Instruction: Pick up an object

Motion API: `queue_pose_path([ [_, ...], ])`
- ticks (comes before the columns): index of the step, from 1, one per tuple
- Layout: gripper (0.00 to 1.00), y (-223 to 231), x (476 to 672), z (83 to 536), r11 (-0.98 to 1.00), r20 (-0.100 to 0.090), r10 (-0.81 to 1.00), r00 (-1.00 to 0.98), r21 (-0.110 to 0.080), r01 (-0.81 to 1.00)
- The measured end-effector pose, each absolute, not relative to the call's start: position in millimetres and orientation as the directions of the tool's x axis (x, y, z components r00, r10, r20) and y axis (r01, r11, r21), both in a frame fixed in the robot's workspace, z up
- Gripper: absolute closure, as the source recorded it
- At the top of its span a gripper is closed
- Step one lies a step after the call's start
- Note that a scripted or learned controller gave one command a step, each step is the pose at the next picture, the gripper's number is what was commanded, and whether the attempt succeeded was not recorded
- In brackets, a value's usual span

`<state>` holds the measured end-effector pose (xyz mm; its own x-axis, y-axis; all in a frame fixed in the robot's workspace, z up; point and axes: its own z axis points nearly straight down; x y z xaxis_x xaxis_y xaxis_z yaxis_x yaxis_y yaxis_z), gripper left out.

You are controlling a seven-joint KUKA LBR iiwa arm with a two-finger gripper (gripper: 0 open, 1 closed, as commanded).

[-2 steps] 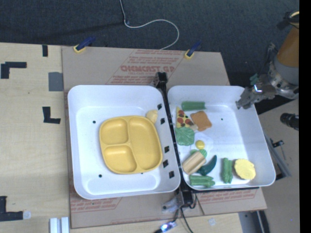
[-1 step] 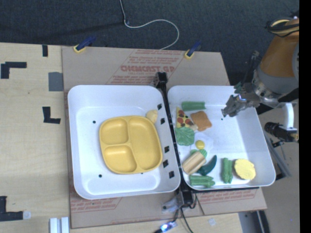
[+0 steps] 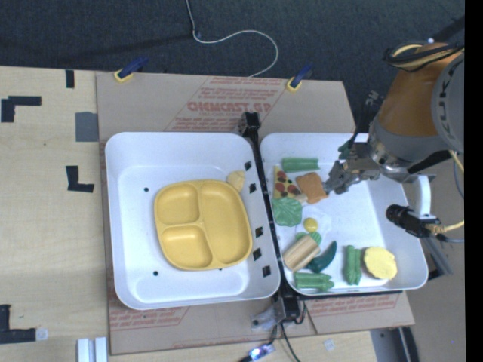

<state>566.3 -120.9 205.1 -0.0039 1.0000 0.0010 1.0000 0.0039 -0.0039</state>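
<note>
Both white bins (image 3: 121, 202) look like smooth, slightly glossy plastic, as does the yellow divided plate (image 3: 202, 223). Beneath them lies matt brown cardboard (image 3: 226, 104); the worktop (image 3: 45, 225) looks like pale wood.

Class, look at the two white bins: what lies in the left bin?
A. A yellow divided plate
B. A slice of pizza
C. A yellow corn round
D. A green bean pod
A: the yellow divided plate lies in the left bin; the small food toys lie in the right bin.
</note>
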Motion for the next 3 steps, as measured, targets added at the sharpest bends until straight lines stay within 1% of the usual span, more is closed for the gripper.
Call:
queue_pose_path([
  [1, 1.0, -71.8, 547.9, 220.5, 0.006, 0.002, 1.0, -0.006, -0.001, 1.0],
  [2, 1.0, -16.1, 523.8, 213.2, 0.005, 0.002, 1.0, -0.005, -0.005, 1.0],
  [3, 1.0, 22.4, 503.6, 226.1, 0.004, 0.001, 1.0, -0.004, -0.004, 1.0],
])
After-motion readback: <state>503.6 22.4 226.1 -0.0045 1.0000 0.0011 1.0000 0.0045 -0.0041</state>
